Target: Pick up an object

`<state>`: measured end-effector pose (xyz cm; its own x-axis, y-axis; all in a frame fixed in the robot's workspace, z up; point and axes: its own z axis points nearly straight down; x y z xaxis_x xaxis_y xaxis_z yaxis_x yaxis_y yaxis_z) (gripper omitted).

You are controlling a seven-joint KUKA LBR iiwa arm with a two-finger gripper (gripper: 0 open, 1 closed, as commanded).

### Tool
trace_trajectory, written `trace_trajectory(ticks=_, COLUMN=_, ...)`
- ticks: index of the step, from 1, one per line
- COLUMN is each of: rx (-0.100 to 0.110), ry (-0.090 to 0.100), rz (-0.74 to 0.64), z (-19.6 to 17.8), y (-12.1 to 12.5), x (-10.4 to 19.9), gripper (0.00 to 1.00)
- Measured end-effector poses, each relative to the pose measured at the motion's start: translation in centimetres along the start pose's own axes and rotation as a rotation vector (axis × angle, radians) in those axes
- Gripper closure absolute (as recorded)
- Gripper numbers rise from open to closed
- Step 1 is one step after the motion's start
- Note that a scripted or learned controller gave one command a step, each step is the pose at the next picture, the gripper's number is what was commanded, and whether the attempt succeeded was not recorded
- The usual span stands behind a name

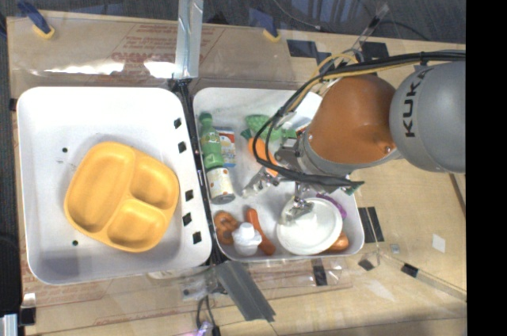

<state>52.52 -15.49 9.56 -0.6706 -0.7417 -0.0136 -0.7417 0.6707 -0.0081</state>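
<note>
My gripper [295, 198] hangs low in the right bin [238, 101], below the orange band of the arm [352, 120], just above the upper rim of a white bowl [310, 231]. Left of it lies a small bottle with a green cap and red label [215, 156]. A green toy [260, 125] and an orange item [261, 154] sit partly hidden under the arm and its cables. A brown pretzel-shaped piece [225, 223], a small white piece [247, 236] and an orange-red stick [261, 232] lie near the bin's front edge. I see nothing held.
The left bin [47, 120] holds a yellow divided plate [120, 195]. A black divider with clips [190, 168] separates the bins. A purple edge [343, 209] peeks out beside the bowl. Cables loop over the right bin's back.
</note>
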Motion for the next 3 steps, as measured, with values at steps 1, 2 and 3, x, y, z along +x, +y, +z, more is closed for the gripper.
trace_trajectory(ticks=1, rx=0.005, ry=0.019, rz=-0.177, z=-0.1, y=-5.9, x=-12.0, gripper=0.0)
trace_trajectory(ticks=2, rx=0.005, ry=0.011, rz=-0.179, z=-1.2, y=-5.7, x=-12.4, gripper=1.0)
trace_trajectory(ticks=3, rx=-0.013, ry=0.012, rz=-0.476, z=-3.0, y=1.3, x=-6.0, gripper=1.0)
